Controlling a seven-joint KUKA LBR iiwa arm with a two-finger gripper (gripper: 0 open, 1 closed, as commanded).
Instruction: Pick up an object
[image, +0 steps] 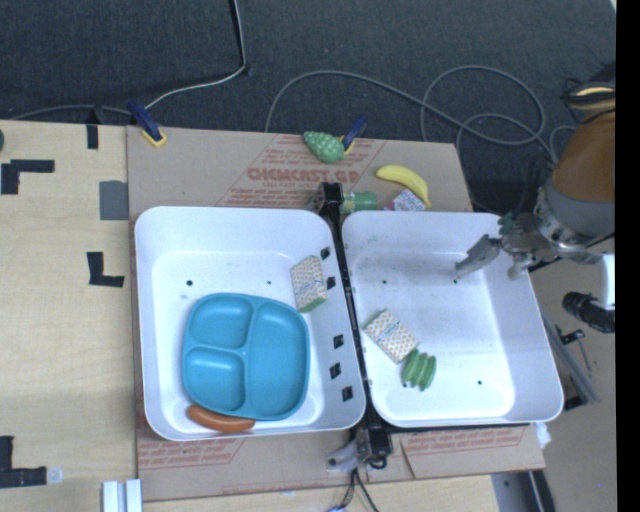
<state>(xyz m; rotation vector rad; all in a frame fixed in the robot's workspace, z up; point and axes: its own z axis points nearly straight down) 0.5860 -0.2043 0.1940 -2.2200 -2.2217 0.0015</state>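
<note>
Over the right bin's far right corner hangs the gripper, fingers spread, pinching nothing. Beside it, the left bin carries a blue divided plate with an orange sausage at its near edge. Near the right bin's middle lie a patterned sponge and a green toy.
</note>
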